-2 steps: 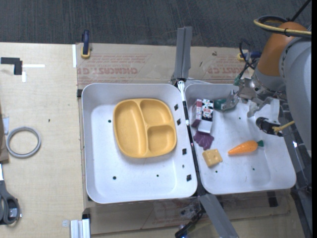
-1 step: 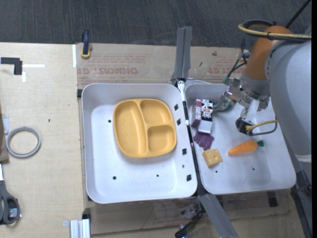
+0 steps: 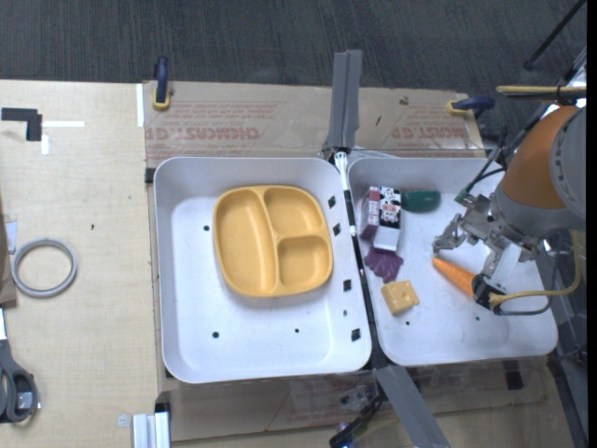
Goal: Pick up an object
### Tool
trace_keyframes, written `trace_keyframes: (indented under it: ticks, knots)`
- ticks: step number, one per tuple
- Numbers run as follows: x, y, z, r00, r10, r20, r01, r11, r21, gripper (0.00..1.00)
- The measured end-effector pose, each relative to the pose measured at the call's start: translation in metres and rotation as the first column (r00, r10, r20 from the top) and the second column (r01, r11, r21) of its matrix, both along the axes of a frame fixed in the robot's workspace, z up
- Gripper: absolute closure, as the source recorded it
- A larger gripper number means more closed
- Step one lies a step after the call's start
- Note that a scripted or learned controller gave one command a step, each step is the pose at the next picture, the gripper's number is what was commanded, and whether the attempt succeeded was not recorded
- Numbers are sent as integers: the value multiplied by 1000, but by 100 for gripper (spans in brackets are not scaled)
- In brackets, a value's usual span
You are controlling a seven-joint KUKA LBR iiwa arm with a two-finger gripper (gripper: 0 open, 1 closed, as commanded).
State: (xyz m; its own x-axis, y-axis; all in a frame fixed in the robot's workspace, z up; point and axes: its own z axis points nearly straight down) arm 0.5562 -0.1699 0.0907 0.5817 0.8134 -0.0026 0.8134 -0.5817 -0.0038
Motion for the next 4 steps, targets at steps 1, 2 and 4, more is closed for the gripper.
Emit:
trace_keyframes:
  ticks: [1,2,4]
  knots:
    - [92,15,4,985,-166,-53,166,986,5,0]
    - [28,-3,41,925,-380,1,380,925,-1,0]
    - [9,-33,48,895,-446,0,446,895,-1,100]
